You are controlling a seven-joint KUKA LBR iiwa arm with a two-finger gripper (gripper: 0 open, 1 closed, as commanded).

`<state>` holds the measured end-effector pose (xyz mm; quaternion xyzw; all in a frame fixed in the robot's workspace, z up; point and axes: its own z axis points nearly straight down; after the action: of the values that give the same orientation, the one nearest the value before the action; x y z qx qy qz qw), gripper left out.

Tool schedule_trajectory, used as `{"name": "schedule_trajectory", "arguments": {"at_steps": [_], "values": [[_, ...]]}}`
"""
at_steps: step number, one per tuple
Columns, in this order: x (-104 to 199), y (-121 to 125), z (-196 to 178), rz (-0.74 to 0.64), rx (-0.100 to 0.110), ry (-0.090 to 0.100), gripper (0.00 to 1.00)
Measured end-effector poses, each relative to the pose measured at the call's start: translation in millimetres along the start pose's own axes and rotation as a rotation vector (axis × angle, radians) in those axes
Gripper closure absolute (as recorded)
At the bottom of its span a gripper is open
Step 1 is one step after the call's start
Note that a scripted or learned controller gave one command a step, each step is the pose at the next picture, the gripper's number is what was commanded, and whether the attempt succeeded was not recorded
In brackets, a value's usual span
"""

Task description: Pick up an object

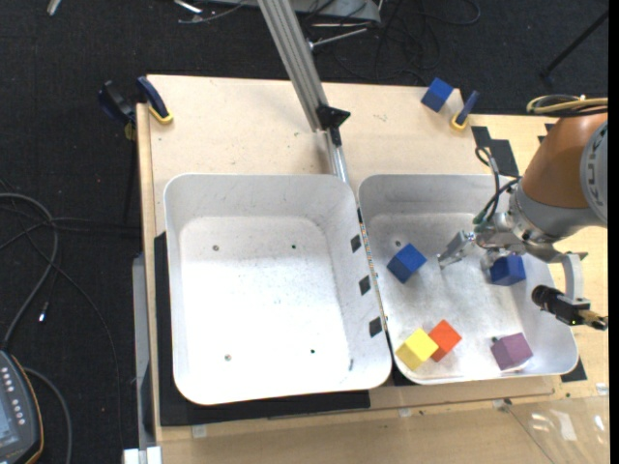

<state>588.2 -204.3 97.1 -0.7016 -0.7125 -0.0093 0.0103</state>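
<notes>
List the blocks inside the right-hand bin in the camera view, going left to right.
Blue block → yellow block → orange block → second blue block, under the gripper → purple block. The last two overlap in left-right span, so their order is close.

No text, label or number can be read anywhere.

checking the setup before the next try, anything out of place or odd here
One blue cube sits on the bare bench near the far right corner, outside both bins. The other blocks lie in the right bin. Nothing looks spilled or damaged.
</notes>
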Motion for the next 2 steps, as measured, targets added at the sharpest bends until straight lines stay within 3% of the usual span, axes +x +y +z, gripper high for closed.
{"name": "schedule_trajectory", "arguments": {"at_steps": [1,2], "values": [[135,41,-98,0.005,-0.009,-0.025,0.0],[97,-28,-31,0.02,0.01,-0.027,0.0]]}}
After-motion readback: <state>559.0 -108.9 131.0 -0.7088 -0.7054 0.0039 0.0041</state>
